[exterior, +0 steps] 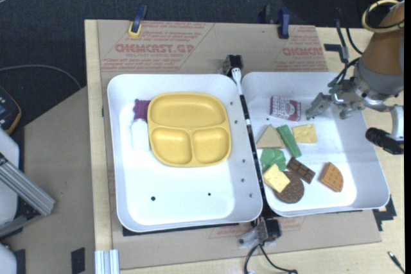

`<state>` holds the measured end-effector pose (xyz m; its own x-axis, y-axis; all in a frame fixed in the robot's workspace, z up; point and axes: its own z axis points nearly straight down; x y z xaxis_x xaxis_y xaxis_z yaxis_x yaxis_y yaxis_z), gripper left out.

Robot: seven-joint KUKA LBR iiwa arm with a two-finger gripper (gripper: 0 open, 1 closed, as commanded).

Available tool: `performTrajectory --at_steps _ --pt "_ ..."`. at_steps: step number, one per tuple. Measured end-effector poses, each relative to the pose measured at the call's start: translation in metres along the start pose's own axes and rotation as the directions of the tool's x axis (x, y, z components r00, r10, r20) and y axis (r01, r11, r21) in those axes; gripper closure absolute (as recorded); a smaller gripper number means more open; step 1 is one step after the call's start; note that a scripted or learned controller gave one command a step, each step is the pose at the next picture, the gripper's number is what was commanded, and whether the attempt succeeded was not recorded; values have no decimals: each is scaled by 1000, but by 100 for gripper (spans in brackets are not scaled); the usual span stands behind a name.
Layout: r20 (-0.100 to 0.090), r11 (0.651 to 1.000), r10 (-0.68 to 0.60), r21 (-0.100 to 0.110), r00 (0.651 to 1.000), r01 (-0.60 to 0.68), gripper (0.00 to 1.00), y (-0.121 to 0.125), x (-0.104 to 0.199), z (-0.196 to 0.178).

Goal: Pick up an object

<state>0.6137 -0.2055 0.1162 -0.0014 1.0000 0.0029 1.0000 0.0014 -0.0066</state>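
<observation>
Two shallow white bins are seen side by side on the bench [192, 42], which is covered with brown board. In the left bin [186, 208] a yellow divided tray [189, 128] is set toward the upper middle, with a purple item [140, 108] and a white item [139, 134] lying against its left edge.

The right bin [359, 192] carries the loose objects. A small red-and-white packet [284, 108] lies near the upper left of this bin. Below it a tan triangular wedge [270, 137] and a pale yellow square [305, 133] are placed, with a green strip [289, 141] running between them. A green piece [271, 158] lies further down, beside a yellow block [276, 178], a dark brown bar [300, 170] and a brown round cookie [291, 191]. An orange waffle piece [332, 177] rests apart to the right.

The arm is seen reaching in from the right, with its orange band [384, 54] above the grey wrist. The hand [331, 106] is positioned over the upper right part of the right bin, its fingers [316, 107] spread apart and nothing seen between them. The packet lies just to the left of the hand, and the pale yellow square lies just below and to the left of it; neither is touched. The remaining objects lie lower in the bin, well apart from the hand.
</observation>
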Motion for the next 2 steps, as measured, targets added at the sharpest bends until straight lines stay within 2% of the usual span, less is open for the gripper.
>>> performTrajectory --at_steps 1,2 --pt "2 1000 0 -2 1000 0 0 0 1 33" --pt "3 1000 -2 -8 1000 2 100 1 1 20"
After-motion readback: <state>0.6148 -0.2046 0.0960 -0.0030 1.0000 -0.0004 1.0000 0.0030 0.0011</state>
